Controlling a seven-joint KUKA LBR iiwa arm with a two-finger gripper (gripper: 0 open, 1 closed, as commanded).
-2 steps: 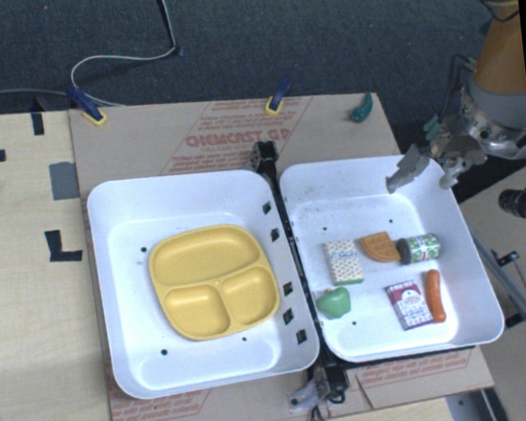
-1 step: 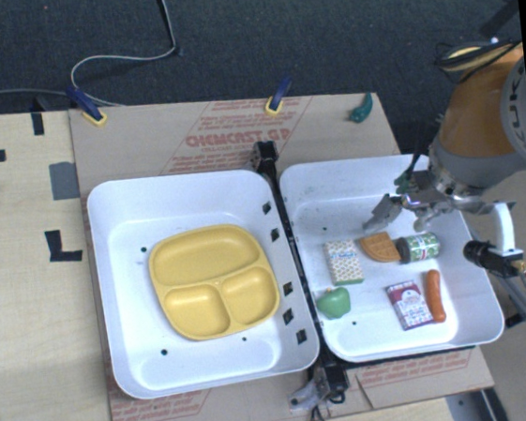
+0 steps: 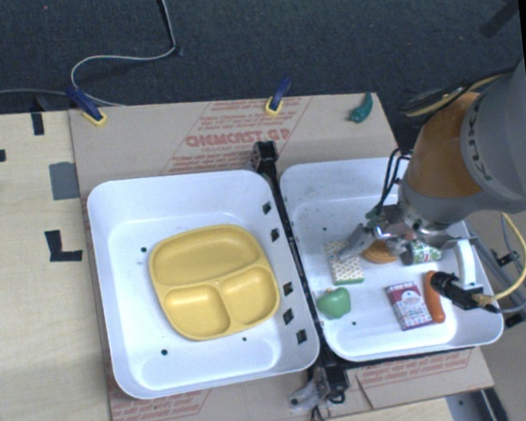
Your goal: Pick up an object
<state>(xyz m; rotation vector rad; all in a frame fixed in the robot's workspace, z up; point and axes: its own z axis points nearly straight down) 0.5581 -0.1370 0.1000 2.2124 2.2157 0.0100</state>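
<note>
My gripper (image 3: 376,239) hangs low over the middle of the right bin (image 3: 335,182), reaching in from the right under the grey and orange wrist. Right beneath it lies a brown-orange rounded object (image 3: 378,254), partly covered by the gripper; I cannot tell whether the two touch. A white and green checkered piece (image 3: 345,268) lies just to its left. A green rounded object (image 3: 333,302) rests near the bin's front left. A small red box (image 3: 407,304) and an orange-red sausage-like object (image 3: 433,299) lie at the front right.
The left bin (image 3: 119,268) holds a yellow divided plate (image 3: 214,280). A black divider with clips (image 3: 284,249) runs between the bins. Cables and a black connector (image 3: 453,290) hang from the arm over the right bin's front right corner.
</note>
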